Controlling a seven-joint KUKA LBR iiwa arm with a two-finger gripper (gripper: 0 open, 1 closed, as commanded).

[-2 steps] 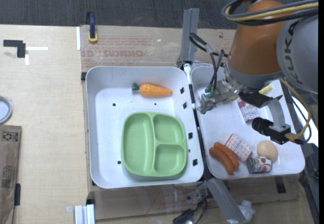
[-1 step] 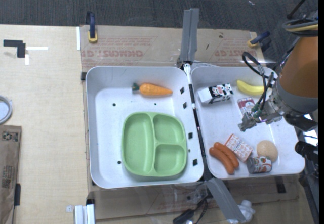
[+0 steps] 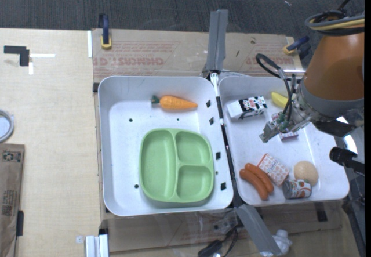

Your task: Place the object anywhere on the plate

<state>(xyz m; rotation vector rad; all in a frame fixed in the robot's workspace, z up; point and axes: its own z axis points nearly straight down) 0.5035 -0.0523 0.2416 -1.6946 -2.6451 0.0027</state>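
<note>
Even, fairly bright overhead light fills the frame, and shadows are soft and short. The white bins (image 3: 116, 151) are the brightest part, near washed out, with a glare patch at the right edge of the frame. The top of the frame is dim. Focus is slightly soft throughout, with small detail smeared.

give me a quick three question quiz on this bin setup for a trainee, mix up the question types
1. True or false: the carrot lies on the green plate.
2. Multiple choice: Which bin is the gripper above? A) left bin with the plate B) right bin with the sausages C) neither.
3. Fill in: the plate has ___ compartments.

Key:
1. False; the carrot lies on the left bin's floor, behind the plate and apart from it.
2. B
3. Three
</note>
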